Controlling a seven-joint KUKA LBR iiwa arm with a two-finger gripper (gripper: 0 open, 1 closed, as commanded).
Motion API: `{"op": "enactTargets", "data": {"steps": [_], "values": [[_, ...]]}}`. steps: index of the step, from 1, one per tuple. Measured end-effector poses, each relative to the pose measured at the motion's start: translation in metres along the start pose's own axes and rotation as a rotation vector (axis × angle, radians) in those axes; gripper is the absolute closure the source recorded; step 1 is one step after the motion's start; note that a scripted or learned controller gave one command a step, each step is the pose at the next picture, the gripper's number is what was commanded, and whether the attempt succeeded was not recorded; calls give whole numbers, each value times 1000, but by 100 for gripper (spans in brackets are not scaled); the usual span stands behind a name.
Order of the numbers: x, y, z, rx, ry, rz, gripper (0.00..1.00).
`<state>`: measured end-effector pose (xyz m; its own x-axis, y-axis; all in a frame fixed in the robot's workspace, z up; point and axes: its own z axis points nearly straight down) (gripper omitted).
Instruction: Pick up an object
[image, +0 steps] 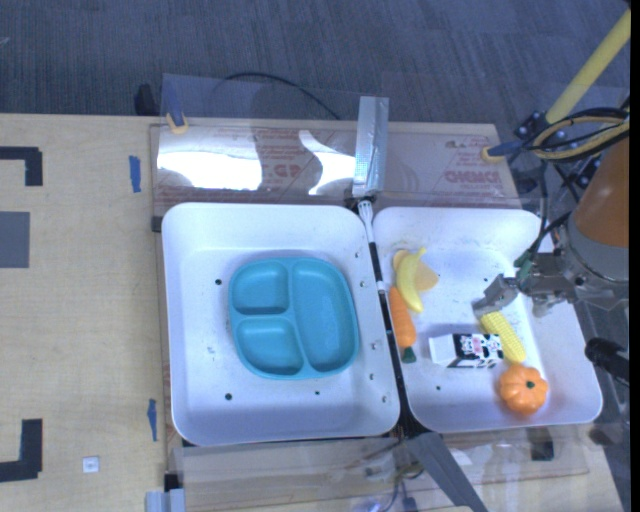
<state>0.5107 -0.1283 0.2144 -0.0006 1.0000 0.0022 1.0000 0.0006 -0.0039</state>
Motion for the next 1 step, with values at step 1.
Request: {"op": "enactTargets", "data": {"steps": [1], "values": [[-64,18,67,3,1,-215,0]]}}
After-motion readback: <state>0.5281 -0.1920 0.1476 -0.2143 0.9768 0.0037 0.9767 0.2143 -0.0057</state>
